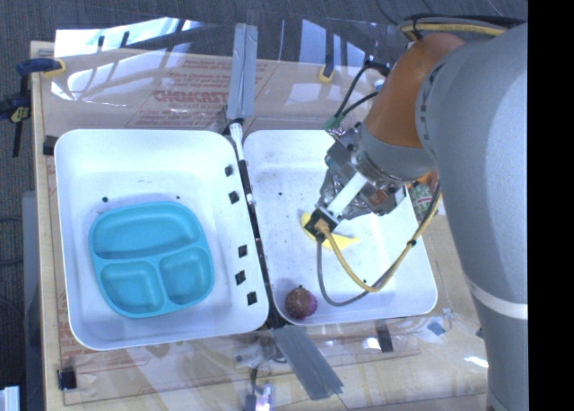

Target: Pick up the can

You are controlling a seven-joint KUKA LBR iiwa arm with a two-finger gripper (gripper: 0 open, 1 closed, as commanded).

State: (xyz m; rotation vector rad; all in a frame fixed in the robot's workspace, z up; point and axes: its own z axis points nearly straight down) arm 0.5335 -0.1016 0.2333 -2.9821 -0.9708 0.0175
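While arm hangs over right bin [408, 297], gripper [325, 219] low near yellow object [341, 239], finger state unclear; dark round fruit [300, 301] at front edge; blue tray [151, 257] in left bin [72, 221]

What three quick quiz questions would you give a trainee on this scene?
1. Which holds the blue tray? A: left bin. B: right bin.
2. True or false: the tool is above the tray.
3. Fill in: the dark round thing lies in the ___ bin.

Key: 1 A; 2 false; 3 right bin.
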